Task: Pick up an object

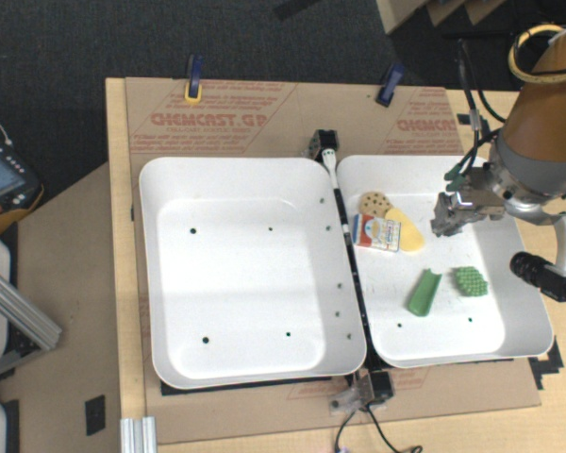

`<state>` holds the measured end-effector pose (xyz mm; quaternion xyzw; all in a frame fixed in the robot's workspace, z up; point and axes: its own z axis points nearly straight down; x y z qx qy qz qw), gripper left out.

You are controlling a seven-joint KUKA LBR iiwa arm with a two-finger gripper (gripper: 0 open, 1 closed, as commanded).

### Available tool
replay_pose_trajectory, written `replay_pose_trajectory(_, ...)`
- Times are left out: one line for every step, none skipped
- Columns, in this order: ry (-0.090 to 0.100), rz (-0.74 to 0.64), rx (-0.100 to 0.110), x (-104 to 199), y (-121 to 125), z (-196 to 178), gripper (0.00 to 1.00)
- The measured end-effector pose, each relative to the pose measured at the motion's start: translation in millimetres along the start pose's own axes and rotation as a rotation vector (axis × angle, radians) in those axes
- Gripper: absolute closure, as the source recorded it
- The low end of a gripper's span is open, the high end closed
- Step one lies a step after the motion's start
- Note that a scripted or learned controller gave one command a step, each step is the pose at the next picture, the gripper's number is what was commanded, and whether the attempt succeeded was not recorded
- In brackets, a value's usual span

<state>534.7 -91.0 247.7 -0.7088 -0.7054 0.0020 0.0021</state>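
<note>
The right bin holds several small objects. A speckled cookie lies at its upper left, with a small red, white and blue carton just below it and a yellow wedge against the carton's right side. A green block and a bumpy green piece lie nearer the front. My gripper hangs over the bin's middle right, to the right of the yellow wedge and above the bumpy green piece. Nothing shows held in it.
The left bin sits beside the right one, with a black divider strip between them. Both rest on a cardboard sheet held by a yellow-blue clamp and a blue clamp. The arm's orange band fills the right side.
</note>
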Motion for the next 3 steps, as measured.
replay_pose_trajectory(-0.001,-0.010,-0.013,47,56,-16,1.00)
replay_pose_trajectory(0.002,-0.008,-0.002,75,-1,-31,1.00)
replay_pose_trajectory(0.002,-0.012,-0.016,131,13,-104,1.00)
